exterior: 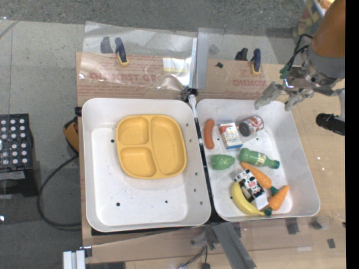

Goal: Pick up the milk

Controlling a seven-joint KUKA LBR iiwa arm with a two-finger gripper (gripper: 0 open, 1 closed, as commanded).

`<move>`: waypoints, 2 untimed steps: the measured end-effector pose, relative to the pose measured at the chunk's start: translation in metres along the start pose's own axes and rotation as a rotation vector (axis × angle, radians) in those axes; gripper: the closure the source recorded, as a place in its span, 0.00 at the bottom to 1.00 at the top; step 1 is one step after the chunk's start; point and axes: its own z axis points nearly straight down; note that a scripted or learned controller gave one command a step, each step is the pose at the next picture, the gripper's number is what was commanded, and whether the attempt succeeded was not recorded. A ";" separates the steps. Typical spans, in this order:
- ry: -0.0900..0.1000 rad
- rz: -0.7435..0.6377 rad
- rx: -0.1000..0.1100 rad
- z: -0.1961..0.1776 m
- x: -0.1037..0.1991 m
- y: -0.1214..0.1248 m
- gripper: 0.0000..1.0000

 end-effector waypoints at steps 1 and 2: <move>-0.002 0.167 0.004 0.101 -0.005 -0.061 0.00; 0.001 0.174 0.002 0.124 0.067 -0.144 0.00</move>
